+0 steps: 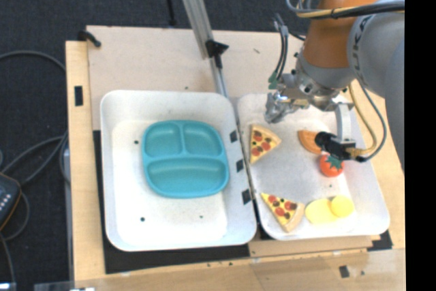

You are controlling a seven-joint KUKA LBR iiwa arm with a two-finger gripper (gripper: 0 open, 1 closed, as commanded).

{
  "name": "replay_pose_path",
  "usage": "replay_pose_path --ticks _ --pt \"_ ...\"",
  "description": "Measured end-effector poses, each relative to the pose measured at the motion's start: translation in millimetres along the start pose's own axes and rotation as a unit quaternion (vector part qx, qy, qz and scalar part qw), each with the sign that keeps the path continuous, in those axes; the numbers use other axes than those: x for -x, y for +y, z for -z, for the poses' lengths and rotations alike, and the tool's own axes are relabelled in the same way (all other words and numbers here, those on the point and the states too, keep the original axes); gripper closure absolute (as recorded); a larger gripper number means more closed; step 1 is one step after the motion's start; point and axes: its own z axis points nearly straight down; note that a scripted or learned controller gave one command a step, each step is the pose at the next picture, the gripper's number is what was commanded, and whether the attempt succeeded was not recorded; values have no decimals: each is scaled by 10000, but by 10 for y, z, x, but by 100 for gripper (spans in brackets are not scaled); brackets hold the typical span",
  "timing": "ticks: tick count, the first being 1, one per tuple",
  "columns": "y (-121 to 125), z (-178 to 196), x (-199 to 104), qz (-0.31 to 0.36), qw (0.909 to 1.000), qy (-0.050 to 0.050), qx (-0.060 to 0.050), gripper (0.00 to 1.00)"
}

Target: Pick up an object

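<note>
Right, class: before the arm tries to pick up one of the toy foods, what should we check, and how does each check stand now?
1. Pincer in view above right bin: ok.
2. Pincer over a food item: not ok, it sits at the bin's far left corner, above the upper pizza slice.
3. Pincer holding something: cannot tell.
4. Foods lying apart: mostly ok; tomato sits by orange piece.
5. Blue plate clear of the work: ok, left bin.
</note>
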Motion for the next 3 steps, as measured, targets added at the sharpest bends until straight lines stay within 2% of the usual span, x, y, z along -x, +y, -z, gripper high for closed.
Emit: replay_pose_path --ticks 1,2,3 --pt "-1 -43 -464 -3 10000 -2 -8 100" --pt "-16 117 -989 4 10000 -2 13 100" --pt "-44 61 -1441 -2 10000 -6 -6 100"
